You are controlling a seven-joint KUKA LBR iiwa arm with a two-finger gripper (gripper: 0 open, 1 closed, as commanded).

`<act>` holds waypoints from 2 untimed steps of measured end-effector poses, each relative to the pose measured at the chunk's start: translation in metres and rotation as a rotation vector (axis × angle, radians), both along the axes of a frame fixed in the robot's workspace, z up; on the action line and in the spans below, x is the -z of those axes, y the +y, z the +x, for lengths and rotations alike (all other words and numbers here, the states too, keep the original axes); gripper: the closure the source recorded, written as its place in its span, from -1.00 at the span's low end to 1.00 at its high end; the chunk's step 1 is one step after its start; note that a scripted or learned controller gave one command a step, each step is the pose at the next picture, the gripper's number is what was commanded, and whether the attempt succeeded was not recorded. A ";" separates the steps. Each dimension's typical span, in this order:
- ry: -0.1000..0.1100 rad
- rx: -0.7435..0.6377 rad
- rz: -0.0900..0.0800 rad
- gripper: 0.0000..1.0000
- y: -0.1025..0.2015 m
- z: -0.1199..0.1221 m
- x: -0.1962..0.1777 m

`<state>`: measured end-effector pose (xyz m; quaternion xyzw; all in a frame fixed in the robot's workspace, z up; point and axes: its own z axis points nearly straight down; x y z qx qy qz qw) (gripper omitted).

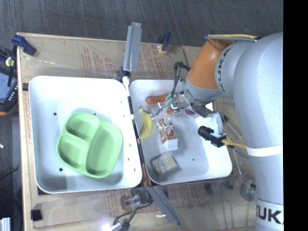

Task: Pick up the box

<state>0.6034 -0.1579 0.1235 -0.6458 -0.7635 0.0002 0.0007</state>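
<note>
One box lies flat in the right bin, its long axis running from the bin's far side to its near side, slightly tilted. We count one banana just left of the box, one patterned packet nearer the bin's front, and one green divided plate in the left bin. The gripper hovers past the box's far end; we cannot tell its state.
</note>
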 end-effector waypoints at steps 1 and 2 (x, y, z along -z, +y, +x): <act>0.000 0.126 0.000 -1.00 -0.035 0.051 0.031; -0.002 0.040 -0.001 -1.00 -0.051 0.029 -0.045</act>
